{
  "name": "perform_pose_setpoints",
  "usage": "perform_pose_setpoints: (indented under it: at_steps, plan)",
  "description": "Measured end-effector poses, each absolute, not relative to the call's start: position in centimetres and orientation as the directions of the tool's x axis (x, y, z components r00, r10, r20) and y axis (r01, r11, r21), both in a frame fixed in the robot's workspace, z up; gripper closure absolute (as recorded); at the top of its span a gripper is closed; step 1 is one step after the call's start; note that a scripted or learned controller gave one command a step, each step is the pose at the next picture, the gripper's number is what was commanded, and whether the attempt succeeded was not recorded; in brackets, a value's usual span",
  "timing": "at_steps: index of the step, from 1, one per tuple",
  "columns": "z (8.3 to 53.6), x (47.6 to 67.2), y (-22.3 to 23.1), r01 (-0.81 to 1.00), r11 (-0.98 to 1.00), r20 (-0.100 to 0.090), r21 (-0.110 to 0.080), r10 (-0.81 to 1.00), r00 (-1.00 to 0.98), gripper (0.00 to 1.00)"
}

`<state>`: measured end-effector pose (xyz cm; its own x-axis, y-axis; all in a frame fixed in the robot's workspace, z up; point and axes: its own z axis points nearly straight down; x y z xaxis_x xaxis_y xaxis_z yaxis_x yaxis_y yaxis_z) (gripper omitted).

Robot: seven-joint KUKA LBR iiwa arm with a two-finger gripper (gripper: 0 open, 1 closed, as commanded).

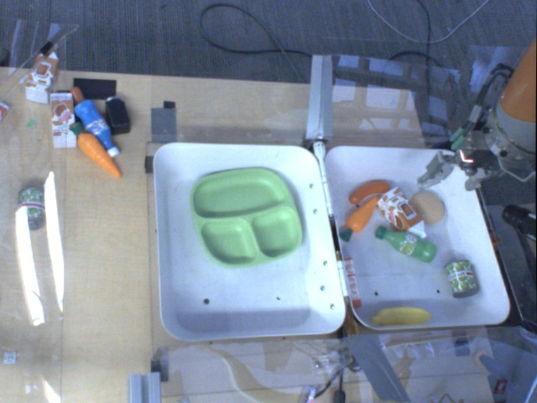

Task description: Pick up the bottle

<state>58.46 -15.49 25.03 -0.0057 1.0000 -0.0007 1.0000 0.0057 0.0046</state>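
You see the gripper [454,168] spread open, holding nothing, over the right bin's [495,269] far right corner. The green bottle [407,243] lies in the middle, with room around.

The arm [516,116] is cut off by the right edge.

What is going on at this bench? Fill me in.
The grey arm's two-finger gripper hovers over the far right corner of the right-hand white bin, holding nothing. Its target, the small green plastic bottle, lies on its side mid-bin among toy food. The green divided tray sits in the left-hand white bin.
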Motion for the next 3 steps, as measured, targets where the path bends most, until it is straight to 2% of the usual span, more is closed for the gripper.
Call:
perform_pose_setpoints:
  at_steps: [1,2,3]
  plan:
    - [30.5,59.4,-13.8,1.000,-0.021,-0.001,0.007,1.000,0.021,0.00]
    - [34.8,58.9,-18.6,1.000,0.025,-0.002,0.008,1.000,-0.025,0.00]
    - [21.2,55.7,-19.6,0.999,0.050,-0.001,0.003,0.999,-0.050,0.00]
